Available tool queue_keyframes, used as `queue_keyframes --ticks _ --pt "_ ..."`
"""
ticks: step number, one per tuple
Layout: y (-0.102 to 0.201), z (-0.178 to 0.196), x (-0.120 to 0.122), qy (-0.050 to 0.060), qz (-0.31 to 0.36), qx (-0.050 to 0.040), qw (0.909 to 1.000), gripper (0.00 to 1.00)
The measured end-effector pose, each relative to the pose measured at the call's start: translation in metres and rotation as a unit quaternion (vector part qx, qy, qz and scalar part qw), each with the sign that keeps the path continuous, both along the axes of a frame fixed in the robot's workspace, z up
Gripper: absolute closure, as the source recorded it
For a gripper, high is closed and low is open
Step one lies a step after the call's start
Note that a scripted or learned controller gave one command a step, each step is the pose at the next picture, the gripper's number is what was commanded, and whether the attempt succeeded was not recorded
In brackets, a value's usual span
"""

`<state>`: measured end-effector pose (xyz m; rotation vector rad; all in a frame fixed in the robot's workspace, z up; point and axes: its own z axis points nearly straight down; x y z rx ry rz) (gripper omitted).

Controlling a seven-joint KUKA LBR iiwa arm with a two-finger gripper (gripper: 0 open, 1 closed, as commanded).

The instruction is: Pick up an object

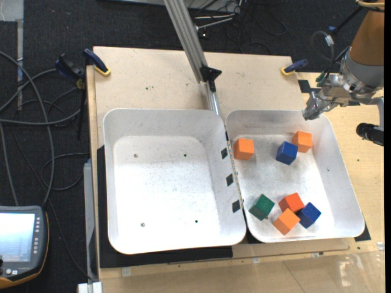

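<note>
The right bin (342,182) holds several small cubes. An orange cube (244,148) lies near its left wall, a blue cube (286,152) and an orange cube (302,140) sit toward the back. A green cube (263,206), a red-orange cube (292,202), an orange cube (286,221) and a blue cube (310,214) cluster near the front. My gripper (311,110) hangs over the bin's back right rim, above and just right of the rear orange cube, with nothing seen between its fingers.
The left bin (122,163) stands beside the right one. A slanted metal pole (189,35) crosses the back of the bench. Clamps (98,63) sit at the bench's back corners. Cables and a teach pendant (18,243) lie at the left.
</note>
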<state>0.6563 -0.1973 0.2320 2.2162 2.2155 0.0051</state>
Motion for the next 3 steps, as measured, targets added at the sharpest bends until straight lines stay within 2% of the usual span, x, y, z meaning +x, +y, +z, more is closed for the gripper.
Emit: queue_keyframes --ticks 1,2,3 --pt "0.000 0.047 0.002 0.000 0.001 0.0001 1.0000 1.00" --pt "0.062 0.033 0.002 0.005 0.004 0.0026 1.0000 1.00" --pt "0.117 0.017 -0.002 0.005 0.004 0.0027 1.0000 1.00"
